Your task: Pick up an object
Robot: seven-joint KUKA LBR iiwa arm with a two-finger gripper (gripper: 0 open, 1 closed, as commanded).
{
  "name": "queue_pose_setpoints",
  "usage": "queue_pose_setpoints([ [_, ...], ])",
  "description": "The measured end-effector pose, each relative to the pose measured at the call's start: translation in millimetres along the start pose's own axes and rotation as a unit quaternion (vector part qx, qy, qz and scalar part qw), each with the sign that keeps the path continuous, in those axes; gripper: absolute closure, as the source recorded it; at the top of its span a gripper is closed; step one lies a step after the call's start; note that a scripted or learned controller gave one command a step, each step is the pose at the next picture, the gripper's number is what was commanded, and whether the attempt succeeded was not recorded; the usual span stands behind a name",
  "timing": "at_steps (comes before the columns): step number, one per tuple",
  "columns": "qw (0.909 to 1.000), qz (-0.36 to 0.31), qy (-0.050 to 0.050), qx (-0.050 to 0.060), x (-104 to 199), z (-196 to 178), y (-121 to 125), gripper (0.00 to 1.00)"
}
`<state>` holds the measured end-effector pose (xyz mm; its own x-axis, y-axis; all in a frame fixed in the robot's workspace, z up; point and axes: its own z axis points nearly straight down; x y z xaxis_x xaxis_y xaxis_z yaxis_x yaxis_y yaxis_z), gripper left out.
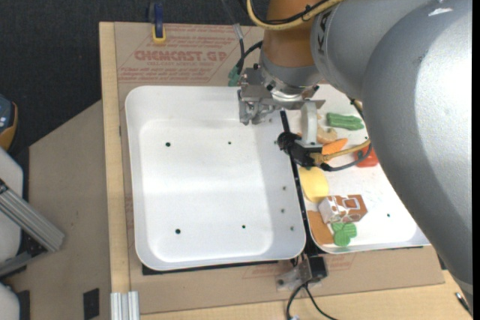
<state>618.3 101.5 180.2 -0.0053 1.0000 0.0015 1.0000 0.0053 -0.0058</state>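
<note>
The grey arm (405, 49) reaches in from the right, and its orange band (296, 7) sits just above the wrist. The gripper (254, 115) hangs over the far right corner of the left bin (202, 183), close to the wall where the two bins meet. Looking down from above, nobody can tell if the gripper is wide or narrow.

The things to pick are in the right bin (386, 215), and the arm covers a big part of that bin. A green block (345, 121) lies near the far end. Just in front of it there is an orange stick (335, 146), and a small red thing (367, 156) peeks out next to the arm. A yellow piece (315, 184) lies by the wall between the bins. Nearer the front there is a brown and white thing (346, 206), and a round green thing (343, 234) sits right by it at the front edge.

Both bins rest on a brown board (180, 56) with red letters on it. A blue clamp (157, 19) grips the far edge of the board
</note>
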Motion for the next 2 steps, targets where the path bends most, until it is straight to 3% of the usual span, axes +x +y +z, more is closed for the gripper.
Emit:
queue_pose_setpoints([
  [1,1.0000,0.000,0.000,-0.004,66,39,50,1.00],
  [2,1.0000,0.001,0.000,-0.004,96,41,49,1.00],
])
